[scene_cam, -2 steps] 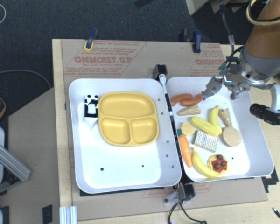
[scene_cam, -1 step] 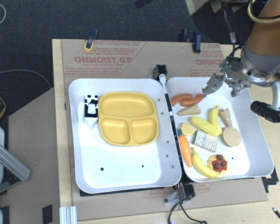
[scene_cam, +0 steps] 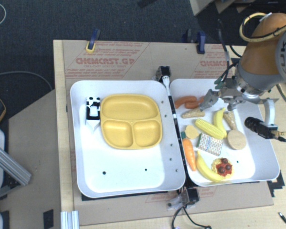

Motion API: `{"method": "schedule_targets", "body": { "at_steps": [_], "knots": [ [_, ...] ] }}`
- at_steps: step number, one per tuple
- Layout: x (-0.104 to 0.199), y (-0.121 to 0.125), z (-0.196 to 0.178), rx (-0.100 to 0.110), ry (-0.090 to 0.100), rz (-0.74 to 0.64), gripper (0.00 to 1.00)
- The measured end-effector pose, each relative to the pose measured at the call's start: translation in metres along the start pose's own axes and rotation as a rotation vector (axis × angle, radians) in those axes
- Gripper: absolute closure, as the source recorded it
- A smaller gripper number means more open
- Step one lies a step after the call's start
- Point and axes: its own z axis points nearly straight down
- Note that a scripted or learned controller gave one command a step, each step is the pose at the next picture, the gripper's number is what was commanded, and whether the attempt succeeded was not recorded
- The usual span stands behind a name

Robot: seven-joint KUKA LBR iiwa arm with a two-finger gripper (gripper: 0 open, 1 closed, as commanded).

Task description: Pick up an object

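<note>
Overall, the bench point(scene_cam: 133, 61) is a tan board printed in red with "CHEMCAST GP", readable at the upper left and cut off at the upper right; dark carpet surrounds it. Two shallow white bins sit on it, touching along their inner rims. The left bin point(scene_cam: 128, 175) holds a yellow three-compartment plate point(scene_cam: 131, 119) in its upper half, with a small black-and-white marker point(scene_cam: 93, 109) just beside the plate's left edge; the lower half of this bin offers open floor. The right bin point(scene_cam: 257, 163) holds the candidate objects, crowded toward its left and centre: a corn cob point(scene_cam: 209, 128), a banana point(scene_cam: 207, 168), a carrot point(scene_cam: 189, 154), a sausage point(scene_cam: 187, 101), a checkered packet point(scene_cam: 210, 143), a round biscuit point(scene_cam: 237, 140) and a small tart with red berries point(scene_cam: 224, 166). Its lower right corner remains open. The grey and orange arm point(scene_cam: 262, 51) enters from the right. The gripper point(scene_cam: 219, 99) hangs over the right bin's upper area, fingers spread apart, with nothing between them.
</note>
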Motion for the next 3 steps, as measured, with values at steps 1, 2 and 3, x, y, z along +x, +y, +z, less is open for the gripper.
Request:
{"method": "schedule_targets", "body": {
  "at_steps": [1,2,3],
  "knots": [
    [0.006,0.003,0.062,0.0,0.0,-0.001,0.0],
    [0.007,0.002,0.099,-0.003,0.0,-0.001,0.0],
    [0.007,0.003,0.086,-0.008,-0.001,0.0,1.0]
  ]
}}
